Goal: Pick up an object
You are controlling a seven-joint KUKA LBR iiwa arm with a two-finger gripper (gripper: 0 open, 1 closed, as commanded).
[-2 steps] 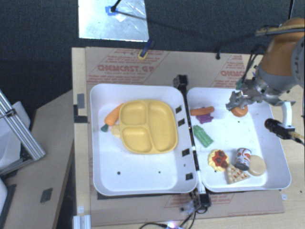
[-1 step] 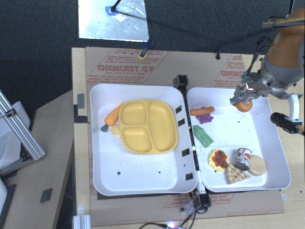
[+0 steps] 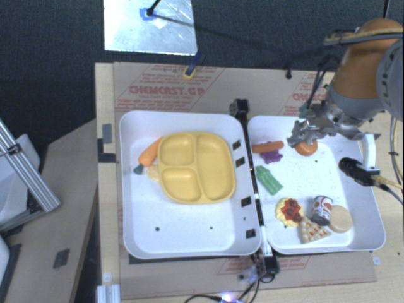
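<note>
Nearest the lens, right white bin: tan waffle-patterned toy pizza wedge, red-and-white can, tan round disc. Farther back, claw sits low over small orange round toy, which lies just below and slightly right of it, touching or nearly. Finger spread: cannot tell. Left bin holds yellow compartment tray.

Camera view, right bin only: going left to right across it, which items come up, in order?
Hot dog → green piece → pizza slice → can → cookie. The purple piece, orange piece and waffle overlap others in left-right position, so they are left out.
</note>
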